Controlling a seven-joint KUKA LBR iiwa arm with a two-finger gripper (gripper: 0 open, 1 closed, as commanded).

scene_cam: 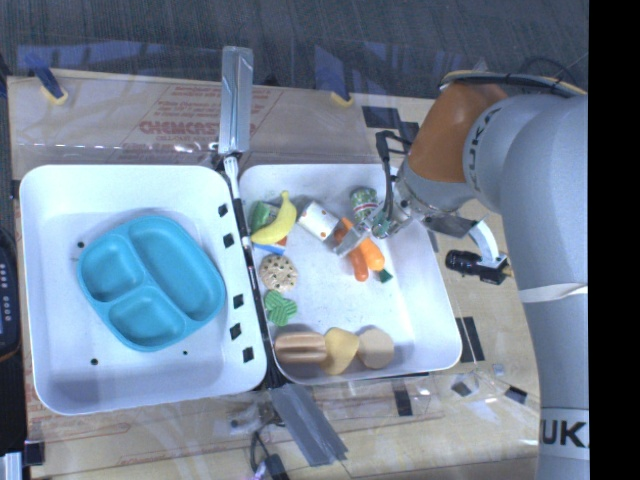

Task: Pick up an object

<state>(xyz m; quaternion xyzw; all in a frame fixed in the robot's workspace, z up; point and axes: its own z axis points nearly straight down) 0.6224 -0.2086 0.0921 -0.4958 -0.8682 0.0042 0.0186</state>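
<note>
Seen from above at a slant, two white bins are set side by side on the bench. The left bin (40, 268) holds a blue tray (150, 283) with three compartments, lying at an angle near the bin's middle.

The right bin (435, 318) holds the loose objects. A banana (278, 223) is found at its upper left, with a green item (262, 214) just beside it against the left wall. Below these a cookie (277, 271) is seen, and under it a small green leafy piece (281, 310). Along the bin's lower wall a bread roll (300, 348), a yellowish piece (340, 348) and a tan round piece (376, 347) are lined up, touching one another. A white block (318, 220) lies near the upper middle, a green-and-white can (362, 201) to its right, and a carrot (367, 258) below the can, its leafy end toward the lower right.

The arm (520, 168) is brought in from the right, its orange band over the bin's upper right corner. The gripper (362, 238) is lowered among the can, the white block and the carrot, seemingly right at the carrot's upper end. How far the jaws are parted, and whether anything is caught between them, cannot be told at this sharpness.
</note>
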